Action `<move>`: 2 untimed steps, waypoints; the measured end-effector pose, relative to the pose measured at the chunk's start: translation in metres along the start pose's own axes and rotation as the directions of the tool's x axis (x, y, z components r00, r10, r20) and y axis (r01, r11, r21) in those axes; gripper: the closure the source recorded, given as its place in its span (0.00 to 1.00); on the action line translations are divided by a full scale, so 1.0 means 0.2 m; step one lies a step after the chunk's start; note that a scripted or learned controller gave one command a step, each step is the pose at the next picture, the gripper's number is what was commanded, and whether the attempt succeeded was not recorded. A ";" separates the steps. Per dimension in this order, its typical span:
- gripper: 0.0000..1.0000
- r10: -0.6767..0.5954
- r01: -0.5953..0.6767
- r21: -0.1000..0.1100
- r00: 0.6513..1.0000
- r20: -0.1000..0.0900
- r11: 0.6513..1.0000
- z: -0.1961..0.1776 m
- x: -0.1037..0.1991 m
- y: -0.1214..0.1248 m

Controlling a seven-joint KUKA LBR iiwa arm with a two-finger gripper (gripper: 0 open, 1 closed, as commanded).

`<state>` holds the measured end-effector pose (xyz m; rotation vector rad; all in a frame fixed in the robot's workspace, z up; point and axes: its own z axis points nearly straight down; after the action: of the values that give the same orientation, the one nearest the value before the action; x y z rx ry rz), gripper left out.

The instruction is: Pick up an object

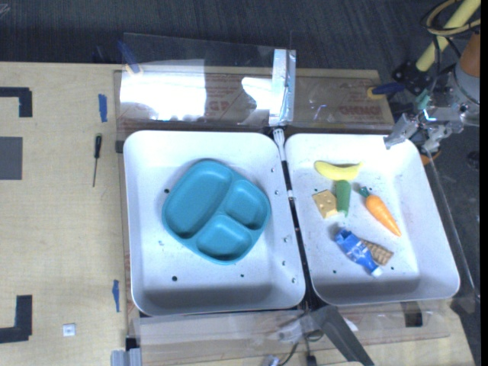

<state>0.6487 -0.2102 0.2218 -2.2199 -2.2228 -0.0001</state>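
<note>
The right bin (pixel 436 269) holds several small items: a yellow banana (pixel 336 170), a green piece (pixel 345 196), a tan cracker block (pixel 325 203), an orange carrot (pixel 380 213), a blue packet (pixel 356 251) and a brown waffle-like piece (pixel 380 252). My gripper (pixel 419 128) hovers at the far right corner of that bin, above its rim and apart from all the items. Its fingers are too small and cluttered to read.
The left bin (pixel 145 280) carries a blue divided plate (pixel 217 210). A clear plastic sheet and divider (pixel 280 86) stand behind both bins. Yellow cables (pixel 450 14) hang near the arm at the upper right. A wooden bench (pixel 53 227) stretches left.
</note>
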 end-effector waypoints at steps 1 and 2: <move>0.00 0.176 -0.176 0.007 0.984 0.000 0.984 0.54 0.06 -0.33; 0.00 -0.089 0.089 -0.003 0.996 0.001 0.996 0.67 0.27 -0.44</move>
<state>0.5597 -0.1556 0.0871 -2.1202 -2.3222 -0.0031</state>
